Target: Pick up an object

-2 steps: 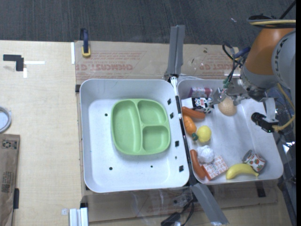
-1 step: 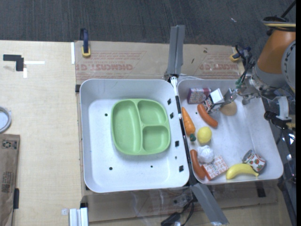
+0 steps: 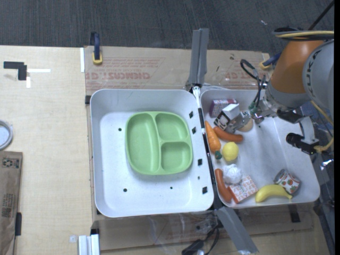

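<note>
Objects (image 3: 230, 151) for the picking all lie in the white bin (image 3: 265, 153) where the claw (image 3: 239, 118) hangs, most of them on the near side of it. Closest to me, well in front of the claw, a yellow banana (image 3: 272, 193) lies by the bin's front wall, with a small printed carton (image 3: 287, 183) just beside its outer end. Next to the banana, on the side away from the arm (image 3: 297, 68), sits a red-and-white packet (image 3: 243, 188), touching an orange carrot (image 3: 223, 187) along the inner wall. A crumpled white ball (image 3: 231, 173) rests just behind the packet. Nearer the claw comes a lemon (image 3: 230, 151), then a second carrot (image 3: 212, 137) and an orange-red sausage (image 3: 229, 135) lying right under the claw's near side. A small white box (image 3: 229, 113) sits right against the claw; whether it is gripped I cannot tell, nor whether the claw stands wide or narrow. Just beyond it lies a purple can (image 3: 220, 106). Across the divider from the claw, the other bin (image 3: 95, 142) holds a green divided plate (image 3: 159, 142).
</note>
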### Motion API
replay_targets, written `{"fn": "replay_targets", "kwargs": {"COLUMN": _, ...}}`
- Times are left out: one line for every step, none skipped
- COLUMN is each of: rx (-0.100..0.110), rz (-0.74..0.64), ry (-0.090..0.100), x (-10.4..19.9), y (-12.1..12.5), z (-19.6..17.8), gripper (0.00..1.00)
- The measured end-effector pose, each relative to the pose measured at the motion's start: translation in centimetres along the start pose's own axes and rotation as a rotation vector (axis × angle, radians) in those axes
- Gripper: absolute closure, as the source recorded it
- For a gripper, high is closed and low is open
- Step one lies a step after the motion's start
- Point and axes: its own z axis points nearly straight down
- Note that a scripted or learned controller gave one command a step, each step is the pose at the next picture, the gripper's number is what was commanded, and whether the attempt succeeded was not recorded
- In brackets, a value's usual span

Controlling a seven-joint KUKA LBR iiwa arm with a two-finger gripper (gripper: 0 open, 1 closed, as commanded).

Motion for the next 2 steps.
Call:
{"fn": "replay_targets", "kwargs": {"rx": -0.002, "rz": 0.074, "ry": -0.002, "x": -0.8, "y": 2.2, "z": -2.6, "gripper": 0.00}}
{"fn": "replay_targets", "kwargs": {"rx": 0.001, "rz": -0.023, "ry": 0.000, "x": 4.6, "y": -2.8, "z": 0.0, "gripper": 0.00}}
